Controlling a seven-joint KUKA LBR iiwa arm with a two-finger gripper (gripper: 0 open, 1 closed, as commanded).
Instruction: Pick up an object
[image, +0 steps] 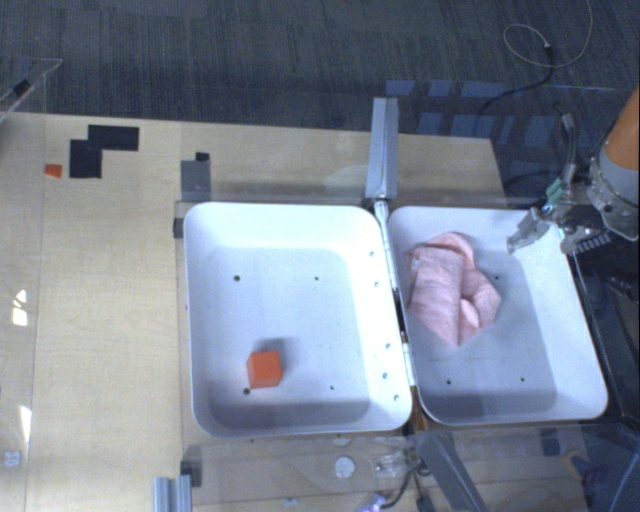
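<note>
A crumpled pink cloth (455, 290) lies in the upper middle of the right bin (560, 400). A small orange block (265, 369) sits near the front of the left bin (300, 230). My gripper (548, 232) hangs over the far right corner of the right bin, to the right of the cloth and apart from it. Its fingers stand open with nothing between them.
A metal divider post (381, 150) rises between the two bins at the back. Black markers (95, 148) and a small orange tag (52, 171) lie on the wooden bench at the far left. Cables run behind the right bin.
</note>
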